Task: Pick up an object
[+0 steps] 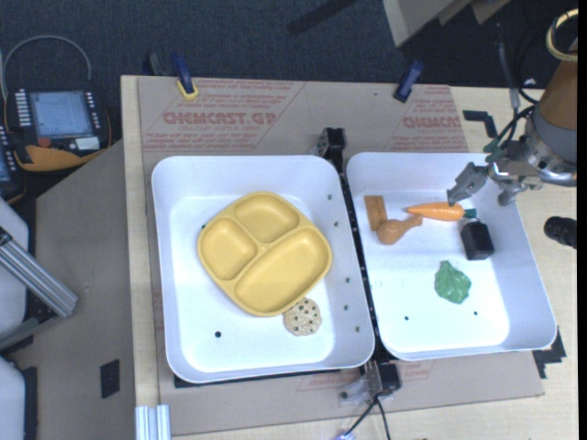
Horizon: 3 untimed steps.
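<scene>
Two white bins are seen: the left bin [174, 246] and the right bin [514, 310]. A pale yellow divided plate [266, 250] is shown in the left bin, and beside it a tan cookie [302, 317] speckled with dark chips. In the right bin, an orange carrot [437, 212] with a small green tip, a light brown wooden block [375, 211], a brown rounded piece [394, 230], a black block [476, 240] and a green leafy piece [452, 282] are seen. The tabletop [138, 200] is covered in beige board printed with faded red lettering. A blue clamp with a yellow tip [184, 78] and a dark blue clamp [408, 80] are seen at its far edge. The pincer [491, 183] is grey metal, and the arm [559, 108] is banded in orange.
</scene>
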Available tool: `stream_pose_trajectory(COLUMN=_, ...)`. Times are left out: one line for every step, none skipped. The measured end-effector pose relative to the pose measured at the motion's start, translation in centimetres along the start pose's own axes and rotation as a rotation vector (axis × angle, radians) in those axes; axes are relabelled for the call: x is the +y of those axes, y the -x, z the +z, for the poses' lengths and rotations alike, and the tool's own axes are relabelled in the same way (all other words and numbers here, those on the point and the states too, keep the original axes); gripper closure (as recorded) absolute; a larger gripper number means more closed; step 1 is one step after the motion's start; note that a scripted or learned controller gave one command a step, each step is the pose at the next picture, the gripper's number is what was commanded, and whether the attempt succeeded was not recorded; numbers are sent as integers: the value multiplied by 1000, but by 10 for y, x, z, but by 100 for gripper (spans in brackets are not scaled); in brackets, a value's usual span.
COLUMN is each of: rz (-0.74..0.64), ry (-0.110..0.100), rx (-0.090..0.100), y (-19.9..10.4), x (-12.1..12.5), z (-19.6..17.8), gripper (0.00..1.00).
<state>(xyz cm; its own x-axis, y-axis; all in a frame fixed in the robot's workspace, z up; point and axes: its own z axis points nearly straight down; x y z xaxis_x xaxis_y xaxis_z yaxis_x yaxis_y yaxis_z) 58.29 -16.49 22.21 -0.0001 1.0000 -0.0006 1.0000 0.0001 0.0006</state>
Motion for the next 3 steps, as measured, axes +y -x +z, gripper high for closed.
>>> stream_pose_trajectory(rz=1, ry=-6, rx=2, y=4, x=-3, z=44, gripper=0)
stream_pose_trajectory(rz=1, ry=-4, rx=2, y=3, x=-7, z=104, gripper=0)
stream_pose_trajectory(rz=-2, ry=3, rx=1, y=1, x=-5, z=136, gripper=0)
